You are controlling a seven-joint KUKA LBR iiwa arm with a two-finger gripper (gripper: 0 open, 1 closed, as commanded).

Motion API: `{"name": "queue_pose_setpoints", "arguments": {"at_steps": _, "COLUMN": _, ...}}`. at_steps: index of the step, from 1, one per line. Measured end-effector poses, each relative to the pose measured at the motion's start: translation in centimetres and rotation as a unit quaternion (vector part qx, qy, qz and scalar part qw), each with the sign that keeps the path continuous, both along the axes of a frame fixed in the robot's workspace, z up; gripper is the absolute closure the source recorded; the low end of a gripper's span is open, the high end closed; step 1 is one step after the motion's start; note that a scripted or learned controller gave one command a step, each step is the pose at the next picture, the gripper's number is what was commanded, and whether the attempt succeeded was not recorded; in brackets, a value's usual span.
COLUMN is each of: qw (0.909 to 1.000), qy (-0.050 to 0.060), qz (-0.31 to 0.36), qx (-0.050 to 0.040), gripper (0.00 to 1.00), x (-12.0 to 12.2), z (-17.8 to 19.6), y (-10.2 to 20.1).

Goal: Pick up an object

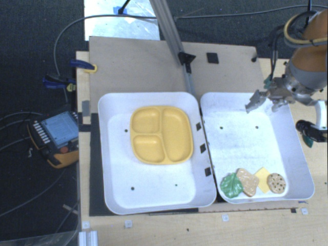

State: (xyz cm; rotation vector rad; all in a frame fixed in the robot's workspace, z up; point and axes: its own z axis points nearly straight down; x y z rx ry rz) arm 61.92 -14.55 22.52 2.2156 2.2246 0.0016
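The gripper (266, 100) hangs over the far right corner of the right bin (256, 137), carrying nothing; its two fingers appear to stand spread apart. The objects available for picking lie well apart from it, along the bin's near edge: a green leaf (231, 185), a toast slice (248, 182), a yellow cheese square (263, 178) and a round cookie (276, 183), touching or overlapping in one row. That row runs left to right across the view, so the coming move should travel toward the near edge; the toast slice's long axis slants slightly.
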Motion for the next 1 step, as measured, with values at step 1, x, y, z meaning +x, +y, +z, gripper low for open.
{"name": "queue_pose_setpoints", "arguments": {"at_steps": 1, "qw": 1.0, "qy": 0.002, "qz": -0.001, "qx": 0.0003, "gripper": 0.0, "x": -0.97, "z": -4.93, "y": 0.27}}
